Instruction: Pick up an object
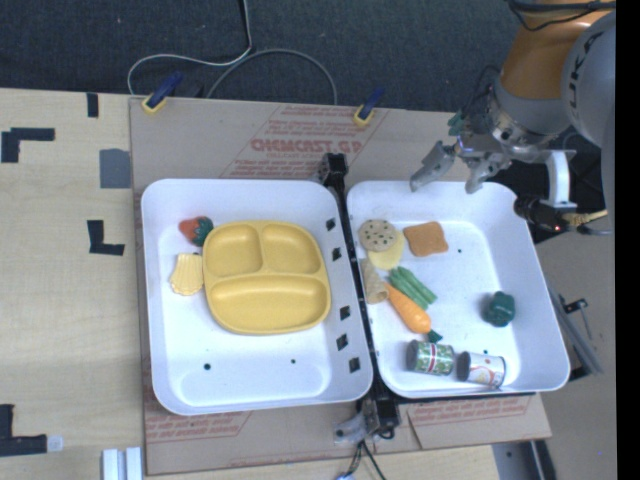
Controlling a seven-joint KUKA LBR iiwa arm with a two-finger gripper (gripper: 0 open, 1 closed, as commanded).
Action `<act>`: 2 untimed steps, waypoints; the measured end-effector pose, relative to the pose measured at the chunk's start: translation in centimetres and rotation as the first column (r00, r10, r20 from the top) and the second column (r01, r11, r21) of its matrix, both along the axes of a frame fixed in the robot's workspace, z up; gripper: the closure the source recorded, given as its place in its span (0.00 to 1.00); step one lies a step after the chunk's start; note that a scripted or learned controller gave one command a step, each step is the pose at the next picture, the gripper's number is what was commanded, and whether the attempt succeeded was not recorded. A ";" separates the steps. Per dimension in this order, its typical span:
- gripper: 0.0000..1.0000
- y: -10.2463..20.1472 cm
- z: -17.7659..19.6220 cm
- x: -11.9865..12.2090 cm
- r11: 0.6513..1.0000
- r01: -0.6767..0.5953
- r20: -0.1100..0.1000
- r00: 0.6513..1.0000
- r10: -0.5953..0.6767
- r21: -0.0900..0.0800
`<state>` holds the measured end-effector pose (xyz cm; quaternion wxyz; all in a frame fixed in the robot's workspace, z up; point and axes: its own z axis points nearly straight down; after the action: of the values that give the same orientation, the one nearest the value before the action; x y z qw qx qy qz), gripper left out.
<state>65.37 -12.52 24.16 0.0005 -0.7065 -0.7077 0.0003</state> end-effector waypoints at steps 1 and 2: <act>0.00 -3.8 -16.4 -1.5 1.000 0.004 0.002 1.000 -0.004 -0.004; 0.00 -4.3 -15.5 0.4 1.000 -0.001 0.004 1.000 0.001 0.000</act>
<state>65.82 -16.84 8.64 -0.0008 -0.7061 -0.7081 -0.0010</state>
